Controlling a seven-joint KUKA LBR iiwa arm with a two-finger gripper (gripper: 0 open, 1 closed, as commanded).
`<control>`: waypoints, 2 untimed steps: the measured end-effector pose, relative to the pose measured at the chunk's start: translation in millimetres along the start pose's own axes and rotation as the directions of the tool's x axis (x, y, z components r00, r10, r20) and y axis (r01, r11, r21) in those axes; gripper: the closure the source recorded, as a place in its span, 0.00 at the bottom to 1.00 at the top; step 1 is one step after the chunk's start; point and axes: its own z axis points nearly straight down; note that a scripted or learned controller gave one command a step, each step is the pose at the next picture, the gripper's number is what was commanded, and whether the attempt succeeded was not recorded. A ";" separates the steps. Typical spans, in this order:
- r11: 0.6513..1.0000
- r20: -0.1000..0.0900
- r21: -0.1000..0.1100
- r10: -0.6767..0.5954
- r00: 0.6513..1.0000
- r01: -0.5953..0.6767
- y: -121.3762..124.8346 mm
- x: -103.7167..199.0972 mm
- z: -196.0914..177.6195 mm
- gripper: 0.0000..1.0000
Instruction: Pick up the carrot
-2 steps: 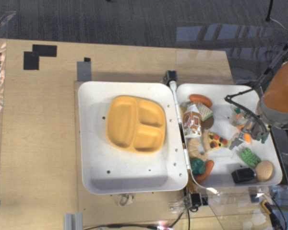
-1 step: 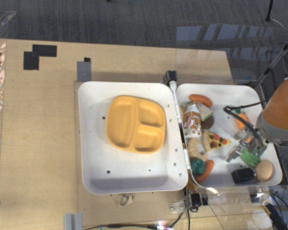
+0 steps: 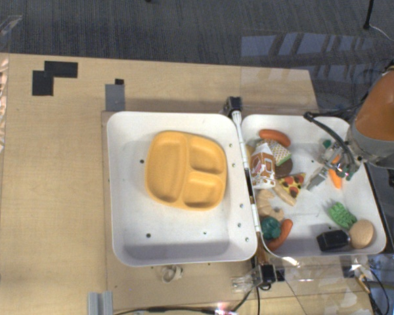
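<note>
Claw (image 3: pixel 333 165) sits low in the right bin (image 3: pixel 368 195), near its far right side; finger spread cannot be determined. Carrot (image 3: pixel 337 178) lies directly at the claw, contact unclear. Bare bin floor lies between it and the food pile (image 3: pixel 276 176) against the left wall.

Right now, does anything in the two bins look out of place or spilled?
Nothing stands out. The yellow tray lies flat in the left bin. The toy food in the right bin is jumbled but contained, the carrot beside the pincer.
</note>
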 end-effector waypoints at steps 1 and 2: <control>0.976 -0.006 -0.004 0.217 0.976 -0.217 -5.4 13.8 -0.3 0.00; 0.941 -0.012 -0.003 0.338 0.941 -0.338 1.3 8.9 -0.5 0.00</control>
